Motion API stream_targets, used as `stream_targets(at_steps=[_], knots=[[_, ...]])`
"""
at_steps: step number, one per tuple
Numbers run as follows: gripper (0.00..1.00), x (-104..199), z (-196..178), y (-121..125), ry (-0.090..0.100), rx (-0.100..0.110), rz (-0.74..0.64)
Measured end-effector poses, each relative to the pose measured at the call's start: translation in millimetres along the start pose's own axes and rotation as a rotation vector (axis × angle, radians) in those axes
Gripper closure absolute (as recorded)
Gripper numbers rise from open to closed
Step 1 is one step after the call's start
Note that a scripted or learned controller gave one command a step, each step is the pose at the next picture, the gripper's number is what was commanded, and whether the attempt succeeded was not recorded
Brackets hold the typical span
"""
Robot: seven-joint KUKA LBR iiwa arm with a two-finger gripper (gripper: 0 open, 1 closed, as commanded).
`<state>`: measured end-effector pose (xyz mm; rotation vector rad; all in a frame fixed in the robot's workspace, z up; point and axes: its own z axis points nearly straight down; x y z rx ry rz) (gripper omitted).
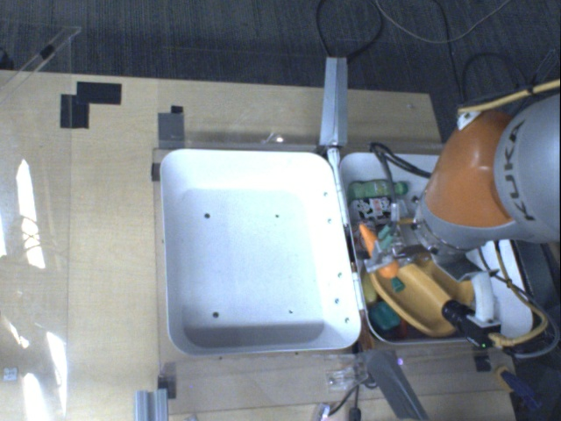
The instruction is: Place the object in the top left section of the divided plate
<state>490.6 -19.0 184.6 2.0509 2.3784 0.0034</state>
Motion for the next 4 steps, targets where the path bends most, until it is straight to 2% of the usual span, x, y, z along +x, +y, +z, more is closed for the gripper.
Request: stream_targets(at_steps=[1,2,3,4], knots=[[1.0,-46,-26,-9,-0.002,-0.002,0.13],[1.0,-1,-6,46,-0.002,0.001,0.204],[1.0,-11,0,61,-0.001,0.0,0.299],[1.0,46,0,75,-0.001,-0.001,0.25]])
